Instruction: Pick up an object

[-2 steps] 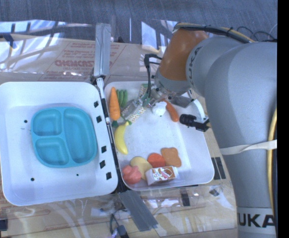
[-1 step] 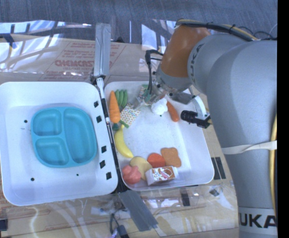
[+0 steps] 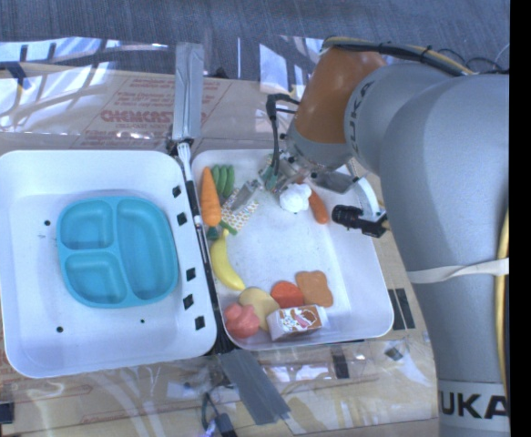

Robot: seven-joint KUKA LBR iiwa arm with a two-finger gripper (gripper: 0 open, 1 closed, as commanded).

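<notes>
- Right now my gripper (image 3: 279, 178) is low at the far end of the right bin (image 3: 365, 280), just beside a white ball-like thing (image 3: 294, 199).
- Whether it is open or shut, I cannot tell.
- Near it lie a small orange piece (image 3: 318, 209), a carrot (image 3: 210, 198) and something green (image 3: 223, 177).
- A banana (image 3: 223, 264) lies along the left wall.
- At the near end sit a red fruit (image 3: 241, 320), a yellow piece (image 3: 260, 302), a tomato (image 3: 288, 293), toast (image 3: 314, 288) and a little carton (image 3: 298, 320).
- A blue tray (image 3: 117, 249) rests in the left bin (image 3: 19, 198).
</notes>
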